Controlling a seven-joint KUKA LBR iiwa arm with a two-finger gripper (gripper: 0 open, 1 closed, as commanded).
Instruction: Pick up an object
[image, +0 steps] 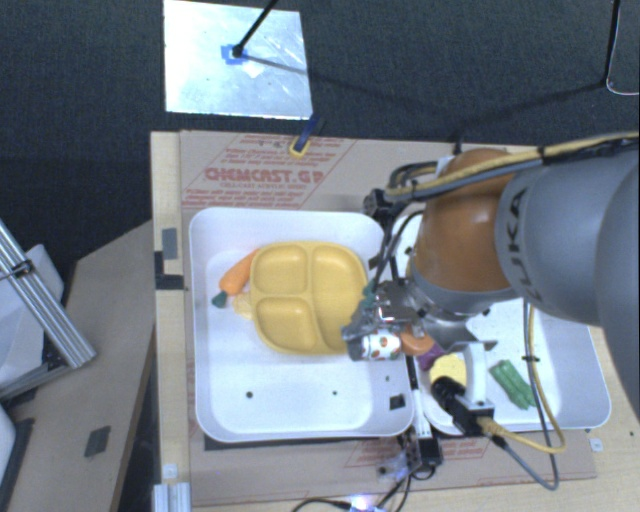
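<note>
Toy carrot (236, 272) tucked against the left rim of a yellow sectioned plate (300, 297) in the left bin (290, 405) on the desk (260, 170). Tool (375, 338) low at that plate's right edge, over the divide between the bins, its fingers' spread impossible to tell; a small white-and-orange piece (380, 346) right at its tip. Green block (511, 383) and a yellow item (448, 367) in the right bin (580, 395), partly screened by the arm (500, 240).

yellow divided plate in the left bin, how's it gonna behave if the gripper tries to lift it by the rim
The yellow divided plate looks like moulded plastic, so probably stiff and light. It is wide, so a pinch at one rim would likely let it tilt or swing. Its glossy surface may be slippery. One edge lies over the toy carrot, so it may already rock.
</note>
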